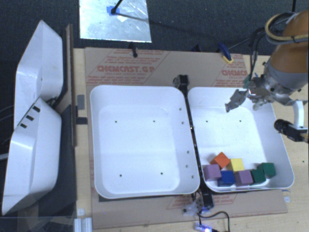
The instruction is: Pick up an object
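Observation:
Several small coloured blocks huddle along the near wall of the right bin (280,151): an orange one (221,159), a yellow one (236,165), two purple ones (211,171) (244,177), a blue one (226,178) and two green ones (267,169). My gripper (243,105) hangs over the far part of that bin, well away from the blocks. It is open, with its two fingers spread apart and nothing between them.
The left bin (96,129) lies beside the right one, the two meeting at a dark seam (192,129). White curved covers (36,115) stand at the far left. A shiny metal sheet (115,12) lies beyond the bench.

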